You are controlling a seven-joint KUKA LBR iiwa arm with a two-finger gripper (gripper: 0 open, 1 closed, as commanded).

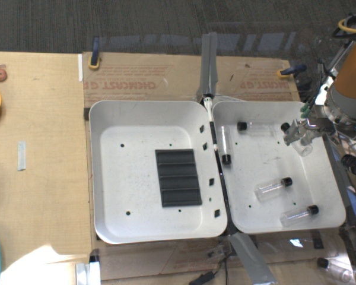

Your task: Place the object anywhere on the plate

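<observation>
Two white bins are seen side by side on the bench. A black ribbed plate (178, 178) is lying flat in the middle of the left bin (107, 159), slightly toward its right wall. Four clear tubes with black caps are scattered in the right bin (273, 224): one tube (225, 145) along the left wall, one (255, 126) near the far edge, one (273, 187) near the centre, one (298, 215) by the near right corner. The gripper (298, 133) is positioned over the far right corner of the right bin, close to the far tube's end; open or closed cannot be told. Nothing is seen held. All tubes are well apart from the plate
</observation>
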